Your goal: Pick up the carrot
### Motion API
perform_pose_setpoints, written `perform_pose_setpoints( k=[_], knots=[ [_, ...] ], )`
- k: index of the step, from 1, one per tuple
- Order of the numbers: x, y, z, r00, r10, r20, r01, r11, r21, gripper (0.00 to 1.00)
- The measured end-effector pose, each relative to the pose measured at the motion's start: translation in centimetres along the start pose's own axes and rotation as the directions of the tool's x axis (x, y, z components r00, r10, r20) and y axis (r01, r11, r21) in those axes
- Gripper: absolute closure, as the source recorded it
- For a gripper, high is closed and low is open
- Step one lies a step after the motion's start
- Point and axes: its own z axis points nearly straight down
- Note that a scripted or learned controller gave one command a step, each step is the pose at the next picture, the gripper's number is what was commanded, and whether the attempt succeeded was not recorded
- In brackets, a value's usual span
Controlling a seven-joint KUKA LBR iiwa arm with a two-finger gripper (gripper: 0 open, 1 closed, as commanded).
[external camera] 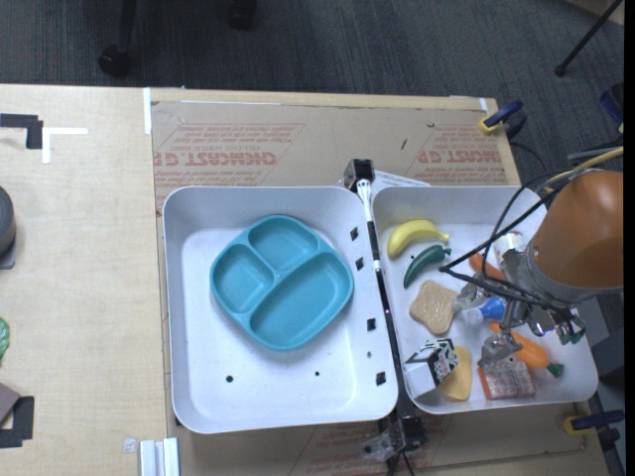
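Observation:
The carrot (533, 352) is orange with a green tip and lies near the front right corner of the right bin (395, 198). My gripper (503, 341) hangs low over the carrot's left end, below the arm's orange band (587, 231). The wrist and its cables hide part of the carrot and the spot where gripper and carrot meet.
Around the carrot lie a reddish packet (508, 382), a yellow wedge (458, 377), a black-and-white cube (433, 363), a bread slice (434, 307), a small blue item (492, 311), a green pepper (427, 261) and a banana (417, 234). A blue divided plate (283, 282) sits in the left bin (189, 385).

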Motion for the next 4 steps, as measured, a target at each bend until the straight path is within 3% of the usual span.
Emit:
perform_pose_setpoints(
  k=[1,2,3,4],
  knots=[
    [-7.9,1.7,0.1,0.969,0.247,-0.002,-0.247,0.969,-0.001,0.00],
    [-0.3,1.3,0.1,0.999,0.043,-0.007,-0.043,0.999,-0.001,0.00],
    [-1.0,2.9,0.1,0.996,0.091,-0.005,-0.091,0.996,-0.001,0.00],
    [-1.2,3.8,0.1,0.932,0.362,-0.007,-0.362,0.932,0.002,0.00]
  ],
)
